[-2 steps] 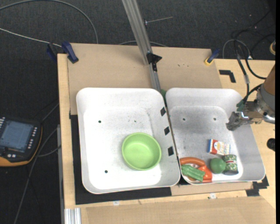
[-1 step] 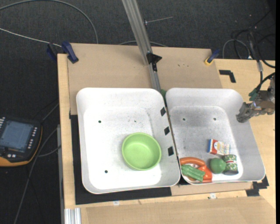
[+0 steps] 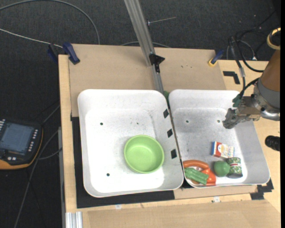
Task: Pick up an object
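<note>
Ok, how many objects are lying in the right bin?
4, clustered at its near end: a small carton, a can, a green ball, and an orange-and-green toy. More could be hidden underneath.

**Around the bins: table, clamps, pendant**

A tan table (image 3: 116, 62) stands on dark carpet (image 3: 26, 89). Blue clamps (image 3: 71, 53) grip its far left corner, and another clamp (image 3: 217, 56) sits at the far right. A metal pole (image 3: 141, 31) slants down toward the bins. A handheld control pendant (image 3: 18, 142) lies on the carpet at left, with thin cables (image 3: 84, 13) trailing nearby.
</note>
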Controlling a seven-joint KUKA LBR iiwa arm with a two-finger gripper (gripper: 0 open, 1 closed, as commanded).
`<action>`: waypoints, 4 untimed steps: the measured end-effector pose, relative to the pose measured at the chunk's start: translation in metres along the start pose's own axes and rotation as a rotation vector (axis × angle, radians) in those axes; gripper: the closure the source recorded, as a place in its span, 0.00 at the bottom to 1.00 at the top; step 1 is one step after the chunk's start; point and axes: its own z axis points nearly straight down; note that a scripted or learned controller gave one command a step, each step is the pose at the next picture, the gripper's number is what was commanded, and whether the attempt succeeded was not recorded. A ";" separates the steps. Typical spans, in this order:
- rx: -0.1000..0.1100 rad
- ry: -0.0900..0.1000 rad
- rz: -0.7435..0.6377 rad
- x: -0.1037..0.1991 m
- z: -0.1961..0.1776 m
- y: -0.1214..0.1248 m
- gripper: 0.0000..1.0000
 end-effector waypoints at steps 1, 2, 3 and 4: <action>0.000 0.000 0.000 0.060 -0.001 -0.006 1.00; -0.001 0.000 -0.001 0.115 -0.004 -0.012 1.00; 0.000 0.000 0.000 0.165 -0.006 -0.015 1.00; 0.002 -0.001 0.000 0.217 0.014 -0.010 1.00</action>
